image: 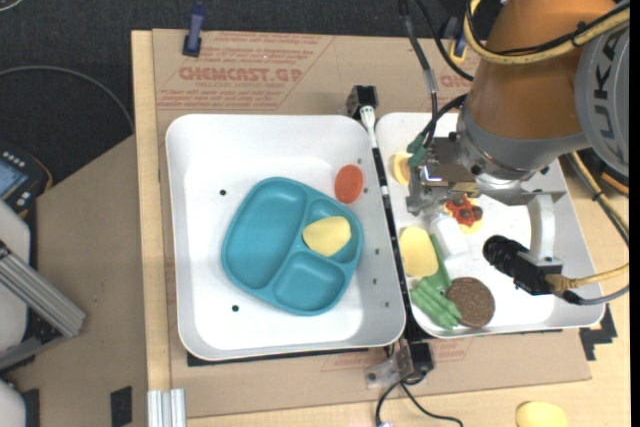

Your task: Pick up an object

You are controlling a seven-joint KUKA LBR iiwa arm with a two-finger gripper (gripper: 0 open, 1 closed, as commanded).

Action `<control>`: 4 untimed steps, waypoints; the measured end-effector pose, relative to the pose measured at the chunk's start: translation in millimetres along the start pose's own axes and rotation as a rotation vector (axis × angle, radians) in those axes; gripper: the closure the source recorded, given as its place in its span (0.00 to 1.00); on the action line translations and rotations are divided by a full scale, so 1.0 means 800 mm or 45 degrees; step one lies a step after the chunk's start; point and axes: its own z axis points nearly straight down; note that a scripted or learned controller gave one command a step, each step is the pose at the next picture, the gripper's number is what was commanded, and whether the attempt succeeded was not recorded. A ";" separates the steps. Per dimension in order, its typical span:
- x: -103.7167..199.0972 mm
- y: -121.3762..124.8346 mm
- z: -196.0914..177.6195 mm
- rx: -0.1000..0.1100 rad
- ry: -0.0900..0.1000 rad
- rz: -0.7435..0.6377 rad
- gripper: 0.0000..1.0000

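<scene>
Gripper sits low in the right bin, above the yellow piece; whether it grips anything, I cannot tell. I judge pick unfinished, lift remaining.

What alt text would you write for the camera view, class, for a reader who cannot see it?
A grey and orange robot arm reaches from the right over the right white bin, which holds a yellow item, a green item and a brown disc. The left white bin holds a blue divided tray carrying a yellow piece.
</scene>
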 end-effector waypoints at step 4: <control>0.208 -0.001 -0.258 -0.028 0.005 -0.009 1.00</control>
